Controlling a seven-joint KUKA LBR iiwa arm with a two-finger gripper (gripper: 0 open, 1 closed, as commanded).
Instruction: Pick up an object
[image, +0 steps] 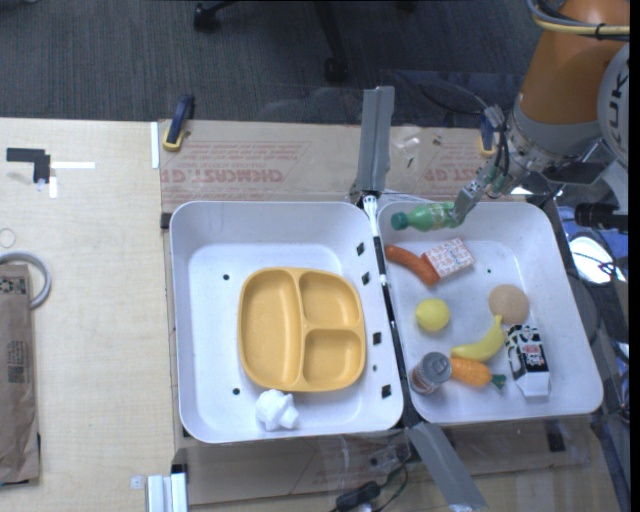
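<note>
right bin (560, 262) holds a green bottle (425, 215) lying crosswise, cap leftward (whether the jaws pinch it is unclear).

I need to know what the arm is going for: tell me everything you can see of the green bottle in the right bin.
The green bottle lies on its side at the far edge of the right bin, cap end toward the divider. It looks like translucent green plastic with a paler middle band. The gripper is at its right end, but contact is unclear. The orange sausage-like toy lies just in front, apart from it.
</note>
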